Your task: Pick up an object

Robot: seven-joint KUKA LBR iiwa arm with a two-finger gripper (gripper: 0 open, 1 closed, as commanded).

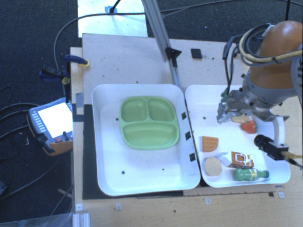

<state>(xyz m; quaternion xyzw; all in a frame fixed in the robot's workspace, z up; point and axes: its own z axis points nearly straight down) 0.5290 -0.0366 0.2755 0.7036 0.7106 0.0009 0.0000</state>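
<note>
My gripper (226,111) hangs low over the back of the right bin (196,98), under the grey and orange arm. Just right of it lie a tan bread-like piece (240,119) and a small red item (250,126), partly hidden by the wrist. Nearer the front of the same bin are an orange wedge (210,143), a round tan disc (213,167), a brown and white packet (241,159) and a green bottle (251,175) lying on its side. I see nothing between the gripper and the bin floor.
The left bin (106,174) holds a green divided plate (149,122). A grey pole (158,22) slants over the bench behind the bins. A small black block (196,54) lies on the bench at the back.
</note>
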